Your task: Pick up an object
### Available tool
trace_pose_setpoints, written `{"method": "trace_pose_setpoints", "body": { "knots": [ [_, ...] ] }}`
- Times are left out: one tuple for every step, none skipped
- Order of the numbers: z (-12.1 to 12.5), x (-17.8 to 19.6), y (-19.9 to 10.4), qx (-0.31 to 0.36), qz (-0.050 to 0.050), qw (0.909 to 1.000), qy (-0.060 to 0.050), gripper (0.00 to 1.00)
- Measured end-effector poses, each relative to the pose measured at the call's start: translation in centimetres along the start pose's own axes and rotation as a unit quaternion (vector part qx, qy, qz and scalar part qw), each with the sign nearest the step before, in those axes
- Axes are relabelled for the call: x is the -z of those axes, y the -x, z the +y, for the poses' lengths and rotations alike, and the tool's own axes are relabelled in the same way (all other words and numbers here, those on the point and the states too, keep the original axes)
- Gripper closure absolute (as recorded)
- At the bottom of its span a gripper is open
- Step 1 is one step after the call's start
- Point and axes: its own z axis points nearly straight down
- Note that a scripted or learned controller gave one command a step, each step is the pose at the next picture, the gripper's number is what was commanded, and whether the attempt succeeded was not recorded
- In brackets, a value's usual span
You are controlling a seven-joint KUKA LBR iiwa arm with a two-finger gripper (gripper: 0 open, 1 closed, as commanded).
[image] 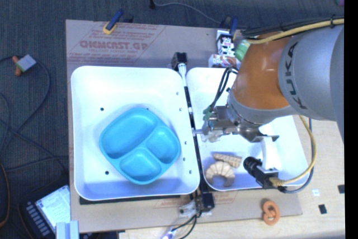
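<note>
Over right bin (291, 137): tool (215, 130) above croissant (222, 172).

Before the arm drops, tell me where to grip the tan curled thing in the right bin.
Probably across the thick middle of the tan curled thing, coming straight down from above. It lies flat near the right bin's front wall, so a side approach looks blocked.

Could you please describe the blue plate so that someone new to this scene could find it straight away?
Look at the left white shallow bin of the two on the bench. The blue plastic divided plate lies in its lower middle, tilted. It is the bin's one bright blue item, with three compartments.
</note>
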Motion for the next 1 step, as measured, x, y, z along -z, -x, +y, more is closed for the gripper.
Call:
{"method": "trace_pose_setpoints", "body": {
  "knots": [
    [-0.07, -3.10, -1.78, 0.001, 0.001, 1.0000, -0.001, 1.00]
  ]
}}
